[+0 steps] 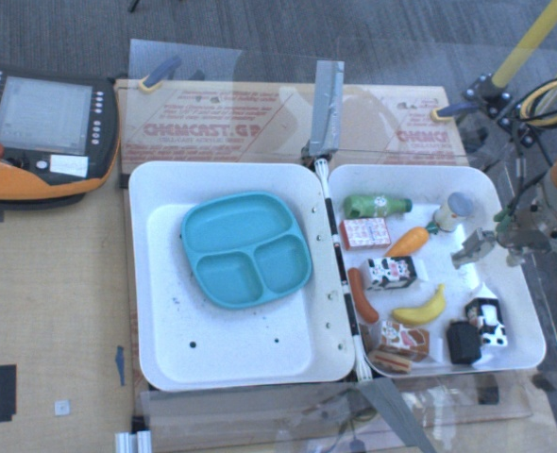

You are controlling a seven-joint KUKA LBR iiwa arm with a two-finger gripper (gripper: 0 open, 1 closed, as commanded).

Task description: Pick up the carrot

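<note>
Bench with two white bins, left bin [156, 281] holding teal plate [246, 249], right bin [519, 347] holding carrot [409, 242], gripper [474, 249] state unclear

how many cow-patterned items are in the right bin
2. One cow-patterned carton lies near the bin's middle, just below the carrot. The other cow-patterned item is near the bin's lower right corner, beside a black object. None seems hidden.

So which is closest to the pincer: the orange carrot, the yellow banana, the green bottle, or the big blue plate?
Seen in the camera view, measured from the pincer:
1. Orange carrot, just to its left in the right bin.
2. Yellow banana, below and left; nearly as close as the carrot, hard to call.
3. Green bottle, up at the bin's far side.
4. Blue divided plate, in the left bin.
</note>
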